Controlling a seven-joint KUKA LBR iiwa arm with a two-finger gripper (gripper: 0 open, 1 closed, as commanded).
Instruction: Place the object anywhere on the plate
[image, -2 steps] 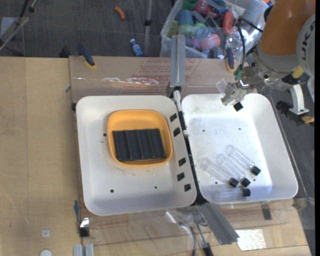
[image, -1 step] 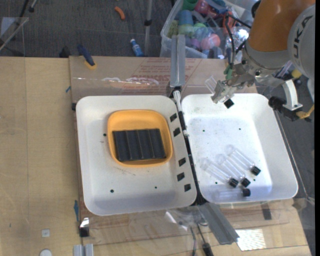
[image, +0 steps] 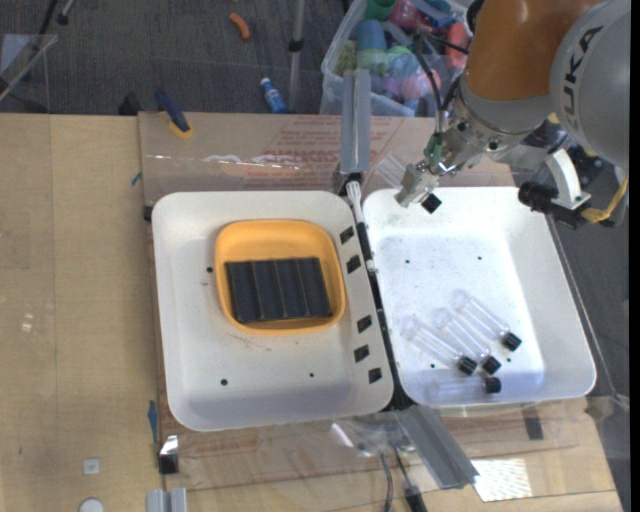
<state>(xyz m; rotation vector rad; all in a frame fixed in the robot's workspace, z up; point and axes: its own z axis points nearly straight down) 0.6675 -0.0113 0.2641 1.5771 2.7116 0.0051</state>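
Observation:
An orange plate (image: 226, 247) sits in the left bin (image: 180, 360), and a black ribbed rectangular object (image: 279, 290) lies flat on it. Several clear plastic tubes (image: 452, 332) with black caps lie in the near part of the right bin (image: 470, 250). My gripper (image: 420, 193) hangs over the far left corner of the right bin, close to the divider between the bins. A small black piece (image: 431, 203) shows at its tip; I cannot tell whether it is part of the gripper or something held.
A grey post (image: 352, 125) rises behind the divider, just left of the gripper. Black clips (image: 363, 322) line the left bin's right wall. A clear box of coloured items (image: 395, 50) stands behind the bench.

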